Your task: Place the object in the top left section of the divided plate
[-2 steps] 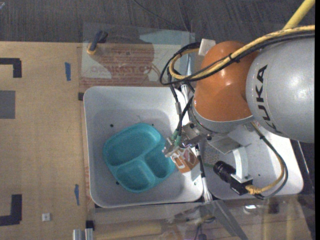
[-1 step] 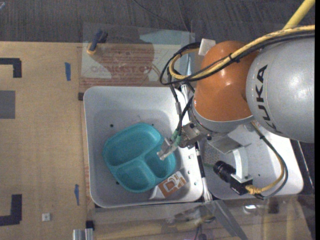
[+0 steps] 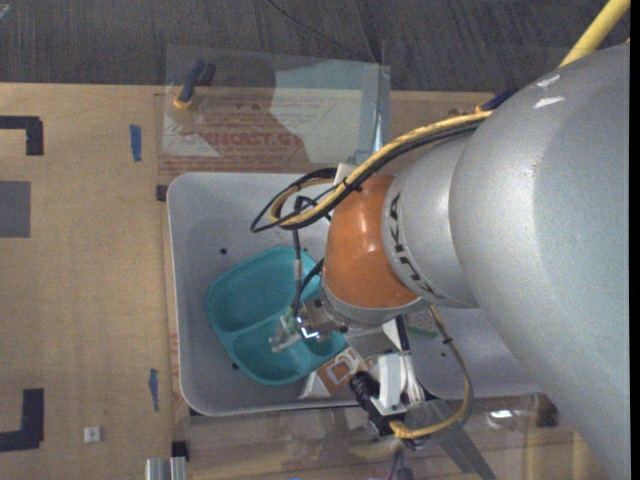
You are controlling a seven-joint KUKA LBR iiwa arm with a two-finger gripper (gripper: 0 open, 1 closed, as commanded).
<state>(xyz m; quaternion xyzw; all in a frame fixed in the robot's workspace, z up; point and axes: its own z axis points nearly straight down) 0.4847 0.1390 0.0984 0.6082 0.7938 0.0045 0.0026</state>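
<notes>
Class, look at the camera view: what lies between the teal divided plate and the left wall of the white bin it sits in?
In the camera view, bare white bin floor lies between the teal divided plate and the white bin's left wall.

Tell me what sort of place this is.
Probably a robotics lab test bench: a grey arm with cabling reaches over a white bin holding a teal divided plate, on a wooden bench marked with tape.

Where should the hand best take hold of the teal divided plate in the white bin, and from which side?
Probably the teal divided plate is best taken at its raised outer rim on the view's left, coming from above. That edge is bare and stands apart from the white bin wall, while the arm covers the right side. The thin rim suits a two-finger pinch.
</notes>
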